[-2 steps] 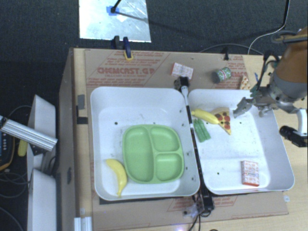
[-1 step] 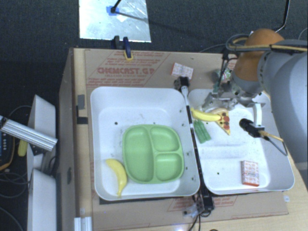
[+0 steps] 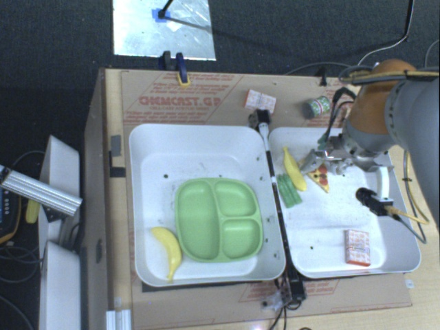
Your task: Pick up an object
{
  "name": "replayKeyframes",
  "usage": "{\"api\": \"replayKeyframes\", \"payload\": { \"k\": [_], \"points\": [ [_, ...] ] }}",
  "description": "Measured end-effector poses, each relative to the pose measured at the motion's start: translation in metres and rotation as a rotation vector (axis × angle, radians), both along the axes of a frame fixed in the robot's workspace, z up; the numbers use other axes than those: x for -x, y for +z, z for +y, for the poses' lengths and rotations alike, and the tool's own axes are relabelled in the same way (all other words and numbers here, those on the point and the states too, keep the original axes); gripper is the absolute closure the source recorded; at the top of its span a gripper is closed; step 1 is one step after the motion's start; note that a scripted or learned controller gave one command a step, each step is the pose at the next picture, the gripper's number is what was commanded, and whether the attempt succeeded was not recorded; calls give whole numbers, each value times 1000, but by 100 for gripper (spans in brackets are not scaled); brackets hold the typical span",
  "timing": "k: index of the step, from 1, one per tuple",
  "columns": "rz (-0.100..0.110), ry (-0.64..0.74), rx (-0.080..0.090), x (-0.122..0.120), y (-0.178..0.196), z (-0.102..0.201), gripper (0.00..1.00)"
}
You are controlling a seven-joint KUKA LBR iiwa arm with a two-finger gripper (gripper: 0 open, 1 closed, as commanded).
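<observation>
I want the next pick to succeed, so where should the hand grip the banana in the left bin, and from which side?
Grip the banana across its middle, coming straight down. It lies flat and curved between the green plate and the bin's wall, so side approaches look crowded.

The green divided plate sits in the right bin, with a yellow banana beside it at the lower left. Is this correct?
Not quite. The camera view shows the green divided plate in the left bin, not the right one. The rest holds: a yellow banana lies beside it at its lower left.
</observation>
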State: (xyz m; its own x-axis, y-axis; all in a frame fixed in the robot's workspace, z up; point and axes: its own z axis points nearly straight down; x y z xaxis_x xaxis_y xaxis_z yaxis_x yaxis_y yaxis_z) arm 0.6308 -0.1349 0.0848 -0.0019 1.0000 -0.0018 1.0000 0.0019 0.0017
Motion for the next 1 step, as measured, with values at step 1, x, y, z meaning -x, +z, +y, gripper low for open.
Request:
{"api": "replayKeyframes", "payload": {
  "k": [1],
  "points": [
    [2,1,-2,0,11,0,100]
  ]
}}
